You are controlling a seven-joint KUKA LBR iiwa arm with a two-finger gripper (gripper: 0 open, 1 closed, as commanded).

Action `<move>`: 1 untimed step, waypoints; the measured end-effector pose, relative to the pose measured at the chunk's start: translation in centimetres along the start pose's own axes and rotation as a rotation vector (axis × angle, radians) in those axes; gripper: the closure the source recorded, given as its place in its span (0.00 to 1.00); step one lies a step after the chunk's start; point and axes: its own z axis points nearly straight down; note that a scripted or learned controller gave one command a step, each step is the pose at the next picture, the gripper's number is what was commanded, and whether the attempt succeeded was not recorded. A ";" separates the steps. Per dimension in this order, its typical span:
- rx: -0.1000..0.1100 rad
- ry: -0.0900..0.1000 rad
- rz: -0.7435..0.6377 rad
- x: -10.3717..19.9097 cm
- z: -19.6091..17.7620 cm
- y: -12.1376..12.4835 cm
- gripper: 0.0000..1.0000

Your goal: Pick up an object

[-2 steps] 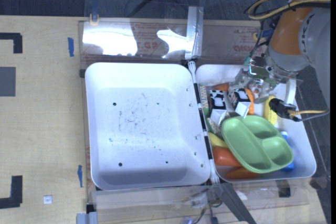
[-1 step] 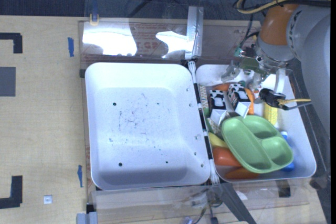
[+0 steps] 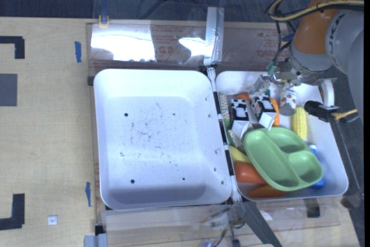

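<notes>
Camera view: the grey arm with the orange band enters from the right and stands over the far part of the right-hand shallow white bin (image 3: 338, 168). Its two-finger gripper (image 3: 277, 83) hangs above the back of the clutter there; how far it is open cannot be told at this slant, and nothing is seen held. The left-hand shallow white bin (image 3: 156, 136) carries only faint scuff marks and small dark specks. The right bin is crowded. A green two-compartment plastic dish (image 3: 283, 158) lies tilted over most of the near half, resting on an orange rounded item (image 3: 250, 173) and a yellow piece (image 3: 238, 154) along the inner wall. A yellow corn cob (image 3: 300, 123) lies toward the far right, just beside the dish, and a black-and-white patterned block (image 3: 239, 108) sits near the gripper, with smaller pieces that cannot be identified. Judgement: the approach appears to be under way, with no object yet secured. The pieces under the gripper are tightly packed; a clean descent on one separate item, such as the corn cob, squared across its narrow width and clear of the dish rim, seems likeliest to succeed.
</notes>
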 end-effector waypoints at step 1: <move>-0.017 -0.002 -0.113 -0.6 1.8 -1.0 0.00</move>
